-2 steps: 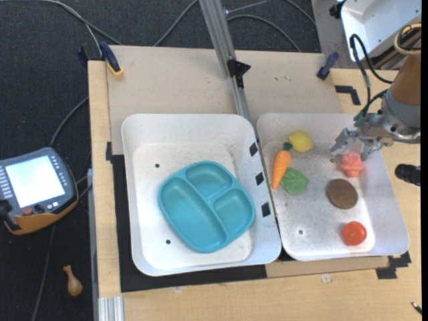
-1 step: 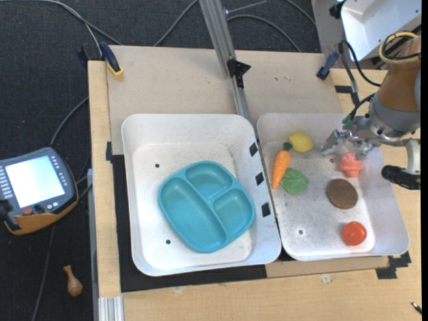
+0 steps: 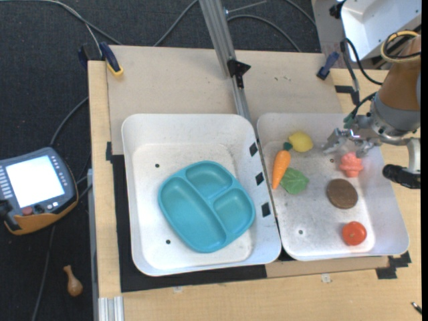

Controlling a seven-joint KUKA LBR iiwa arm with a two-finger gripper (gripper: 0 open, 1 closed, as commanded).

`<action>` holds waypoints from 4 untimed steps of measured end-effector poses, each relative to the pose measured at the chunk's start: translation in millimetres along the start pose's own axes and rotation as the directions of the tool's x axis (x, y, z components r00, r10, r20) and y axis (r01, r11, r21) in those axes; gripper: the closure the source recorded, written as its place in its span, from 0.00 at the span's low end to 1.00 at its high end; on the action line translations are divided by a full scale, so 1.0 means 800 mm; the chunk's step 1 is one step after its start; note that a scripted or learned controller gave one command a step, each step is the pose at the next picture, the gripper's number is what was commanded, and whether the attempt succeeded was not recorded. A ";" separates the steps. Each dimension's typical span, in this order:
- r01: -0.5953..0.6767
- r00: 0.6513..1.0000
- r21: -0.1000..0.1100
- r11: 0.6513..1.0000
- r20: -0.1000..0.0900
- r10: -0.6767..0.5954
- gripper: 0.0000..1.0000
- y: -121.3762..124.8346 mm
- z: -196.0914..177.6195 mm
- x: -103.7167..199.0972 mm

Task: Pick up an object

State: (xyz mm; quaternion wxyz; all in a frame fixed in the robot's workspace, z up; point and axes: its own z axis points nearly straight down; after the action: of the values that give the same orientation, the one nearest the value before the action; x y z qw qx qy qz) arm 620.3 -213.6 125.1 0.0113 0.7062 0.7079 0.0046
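The gripper (image 3: pixel 349 141) hangs over the far right part of the right bin (image 3: pixel 388 243), its metal fingers (image 3: pixel 336 138) reaching toward the bin's middle; how far apart they stand cannot be told from this slant, and nothing shows clearly between them. Just below the fingers lies one pink object (image 3: pixel 350 165), very near or perhaps touching them, which one I cannot tell. The right bin holds six things in all: one yellow lemon (image 3: pixel 300 142) near its far edge, one orange carrot (image 3: pixel 280 168) with a green top lying along its left wall, one green leafy piece (image 3: pixel 294 180) touching the carrot's right side, the pink object toward the far right, one brown round disc (image 3: pixel 342 194) just nearer than the pink one, and one red tomato (image 3: pixel 354 233) toward the near right corner. The left bin (image 3: pixel 144 129) holds one thing, a blue divided plate (image 3: pixel 206 206) with three compartments, lying flat near the bin's middle and a little toward the near edge. The two bins sit side by side on the bench (image 3: pixel 174 79), their inner walls touching. A grey metal rail (image 3: pixel 221 35) crosses the bench's far edge and runs down to the gap between the bins.
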 end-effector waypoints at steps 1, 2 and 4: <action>0.002 1.000 -0.004 1.000 0.002 -0.002 1.00 0.002 -0.014 -0.001; -0.001 1.000 0.014 1.000 -0.007 0.001 1.00 0.008 -0.096 -0.003; 0.003 1.000 0.023 1.000 -0.012 -0.003 1.00 0.004 -0.154 0.060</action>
State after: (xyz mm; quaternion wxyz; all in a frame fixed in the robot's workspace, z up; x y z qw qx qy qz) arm 620.2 -164.2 247.7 -0.0012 0.7052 0.7090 0.0007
